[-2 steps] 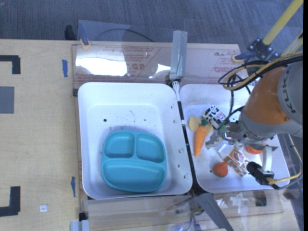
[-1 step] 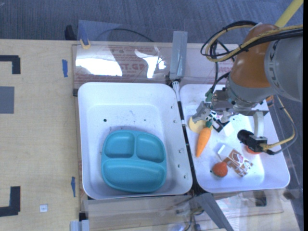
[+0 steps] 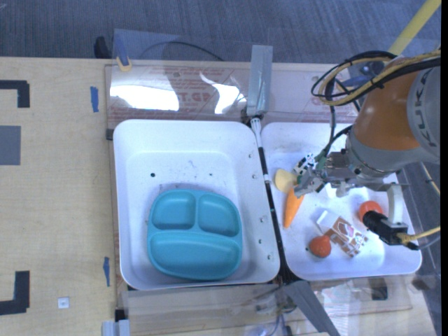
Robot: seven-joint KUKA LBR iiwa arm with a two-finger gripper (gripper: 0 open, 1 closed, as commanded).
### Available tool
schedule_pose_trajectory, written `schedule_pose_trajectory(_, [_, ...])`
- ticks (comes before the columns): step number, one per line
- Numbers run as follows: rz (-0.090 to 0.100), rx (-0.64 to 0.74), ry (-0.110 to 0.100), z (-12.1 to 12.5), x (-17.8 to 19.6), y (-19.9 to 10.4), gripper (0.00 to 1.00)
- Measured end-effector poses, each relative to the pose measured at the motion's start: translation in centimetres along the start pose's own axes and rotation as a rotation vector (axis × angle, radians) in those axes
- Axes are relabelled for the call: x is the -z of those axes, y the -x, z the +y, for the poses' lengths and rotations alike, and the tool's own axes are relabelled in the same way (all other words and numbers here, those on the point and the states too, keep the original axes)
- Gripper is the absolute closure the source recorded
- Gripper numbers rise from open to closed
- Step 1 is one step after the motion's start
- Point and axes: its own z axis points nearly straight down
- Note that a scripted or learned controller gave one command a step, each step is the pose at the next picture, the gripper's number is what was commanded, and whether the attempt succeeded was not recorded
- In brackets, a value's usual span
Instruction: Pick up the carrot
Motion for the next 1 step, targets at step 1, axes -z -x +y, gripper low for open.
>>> schedule_pose_trajectory(1, [-0.001,0.084,0.004,2.32,-0.01,-3.55,0.0])
